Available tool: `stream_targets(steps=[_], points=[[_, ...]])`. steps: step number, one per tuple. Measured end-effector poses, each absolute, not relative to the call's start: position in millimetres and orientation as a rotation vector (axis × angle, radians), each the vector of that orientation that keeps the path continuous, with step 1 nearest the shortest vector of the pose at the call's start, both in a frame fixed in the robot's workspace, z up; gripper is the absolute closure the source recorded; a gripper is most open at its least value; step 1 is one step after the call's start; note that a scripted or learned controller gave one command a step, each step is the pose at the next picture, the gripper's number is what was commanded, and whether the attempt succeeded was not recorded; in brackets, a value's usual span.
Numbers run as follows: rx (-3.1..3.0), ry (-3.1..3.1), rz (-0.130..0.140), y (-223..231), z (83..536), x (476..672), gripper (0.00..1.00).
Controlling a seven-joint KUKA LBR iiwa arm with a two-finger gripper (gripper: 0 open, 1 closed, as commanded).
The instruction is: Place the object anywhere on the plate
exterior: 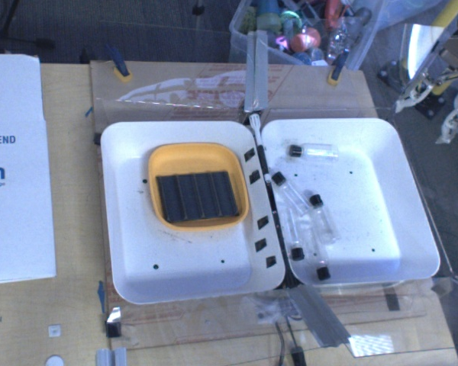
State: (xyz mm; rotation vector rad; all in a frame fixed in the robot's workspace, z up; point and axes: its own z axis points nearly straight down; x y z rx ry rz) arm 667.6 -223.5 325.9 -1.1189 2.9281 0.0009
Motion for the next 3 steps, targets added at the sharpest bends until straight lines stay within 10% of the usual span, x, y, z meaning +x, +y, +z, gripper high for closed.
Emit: stream_targets(steps=[3], points=[[-2.085,2.344,0.005,-220.7,256.3,667.9,0.00]])
